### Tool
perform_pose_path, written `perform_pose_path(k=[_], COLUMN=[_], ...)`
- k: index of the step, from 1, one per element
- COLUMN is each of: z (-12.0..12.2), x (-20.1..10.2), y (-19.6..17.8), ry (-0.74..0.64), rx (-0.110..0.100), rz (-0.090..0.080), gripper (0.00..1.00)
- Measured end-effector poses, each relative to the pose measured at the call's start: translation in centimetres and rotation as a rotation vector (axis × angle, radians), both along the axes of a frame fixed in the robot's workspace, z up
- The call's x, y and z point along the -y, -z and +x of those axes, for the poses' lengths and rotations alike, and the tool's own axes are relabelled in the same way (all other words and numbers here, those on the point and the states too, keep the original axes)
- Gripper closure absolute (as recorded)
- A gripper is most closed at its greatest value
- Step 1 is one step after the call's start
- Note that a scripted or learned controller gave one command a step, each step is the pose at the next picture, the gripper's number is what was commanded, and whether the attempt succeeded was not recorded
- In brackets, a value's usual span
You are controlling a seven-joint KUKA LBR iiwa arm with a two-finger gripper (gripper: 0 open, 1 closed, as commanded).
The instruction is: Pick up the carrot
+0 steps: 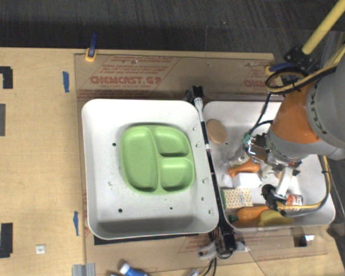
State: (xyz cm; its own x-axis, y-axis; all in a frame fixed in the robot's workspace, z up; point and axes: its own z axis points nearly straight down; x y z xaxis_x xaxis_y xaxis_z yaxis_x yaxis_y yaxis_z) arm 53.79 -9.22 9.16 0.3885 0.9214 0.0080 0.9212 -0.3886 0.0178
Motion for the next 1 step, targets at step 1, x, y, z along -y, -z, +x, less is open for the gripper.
perform_pose_path(k=[1], z=[0.15], x=[2.11], y=[0.25], ry=[0.509], rx=[-0.008], rz=[0.006], gripper=[0.00])
